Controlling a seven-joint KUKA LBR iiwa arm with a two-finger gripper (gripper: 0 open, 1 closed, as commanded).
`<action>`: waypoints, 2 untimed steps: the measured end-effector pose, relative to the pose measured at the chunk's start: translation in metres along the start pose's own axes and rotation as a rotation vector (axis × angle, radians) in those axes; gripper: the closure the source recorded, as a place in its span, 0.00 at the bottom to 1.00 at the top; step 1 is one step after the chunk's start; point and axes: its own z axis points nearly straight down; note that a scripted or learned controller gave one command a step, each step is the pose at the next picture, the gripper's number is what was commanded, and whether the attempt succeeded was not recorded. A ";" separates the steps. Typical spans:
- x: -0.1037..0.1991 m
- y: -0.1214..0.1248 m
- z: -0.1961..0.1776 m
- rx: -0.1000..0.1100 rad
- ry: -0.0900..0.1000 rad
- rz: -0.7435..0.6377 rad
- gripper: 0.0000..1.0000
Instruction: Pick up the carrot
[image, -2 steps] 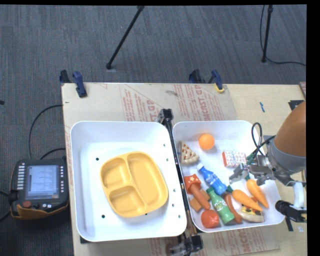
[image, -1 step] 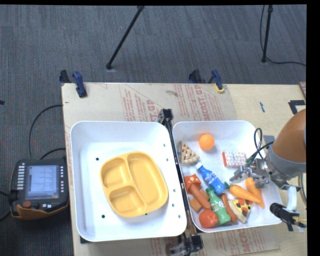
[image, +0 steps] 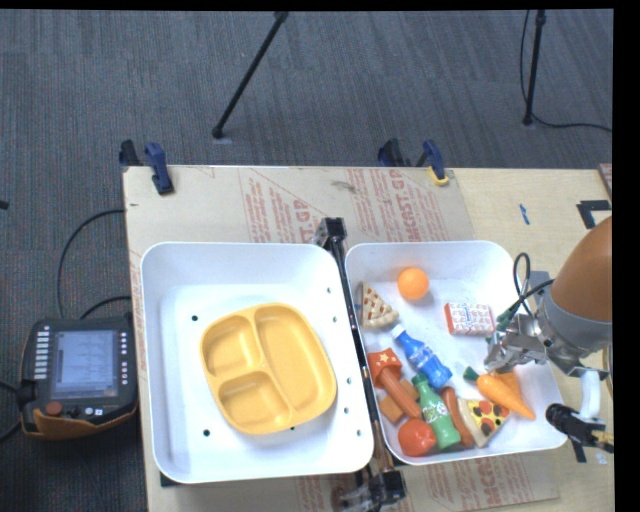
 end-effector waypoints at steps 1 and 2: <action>0.002 0.000 0.000 0.002 0.003 -0.001 0.00; 0.001 0.000 -0.010 0.002 0.002 -0.003 1.00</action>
